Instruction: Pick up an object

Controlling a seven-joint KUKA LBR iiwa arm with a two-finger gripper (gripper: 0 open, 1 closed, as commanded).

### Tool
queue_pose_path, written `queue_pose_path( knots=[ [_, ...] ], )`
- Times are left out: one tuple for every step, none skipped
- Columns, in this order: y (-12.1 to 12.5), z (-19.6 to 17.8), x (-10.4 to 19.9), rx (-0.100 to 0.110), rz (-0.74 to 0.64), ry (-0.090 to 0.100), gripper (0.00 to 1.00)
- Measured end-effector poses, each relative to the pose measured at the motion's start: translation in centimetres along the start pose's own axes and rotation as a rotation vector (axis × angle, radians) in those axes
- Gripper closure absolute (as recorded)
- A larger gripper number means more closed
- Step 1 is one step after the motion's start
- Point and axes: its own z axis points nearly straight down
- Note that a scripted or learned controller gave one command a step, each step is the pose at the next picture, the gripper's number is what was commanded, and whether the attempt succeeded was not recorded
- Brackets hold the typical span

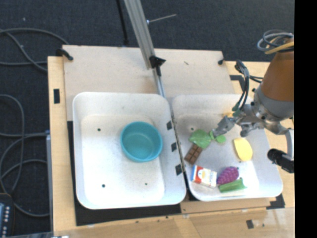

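My gripper (233,128) hangs low over the back of the right bin (267,182), its fingers spread open and nothing between them. The left finger (221,127) is right beside a green leafy toy (200,138) and a small light-green piece (220,139). A yellow toy (242,149) lies just in front of the right finger. Further forward lie a brown chocolate bar (192,154), a white and red carton (204,176), purple grapes (228,173) and a green vegetable (232,186). A teal bowl (141,141) sits in the left bin (89,182).
A slanted metal pole (143,33) comes down to the back edge between the two bins. The arm's orange band (279,78) and cables stand over the right bin's far right corner. The bins' shared wall (174,143) runs just left of the chocolate bar.
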Motion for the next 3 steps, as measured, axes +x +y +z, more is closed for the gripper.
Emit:
queue_pose_path(
  knots=[
    [0.0,0.0,0.0,0.0,0.001,0.0,0.0],
    [-0.1,6.3,-0.1,0.007,0.005,-0.003,0.0],
    [-0.7,10.8,-0.7,0.006,0.005,-0.003,0.0]
  ],
)
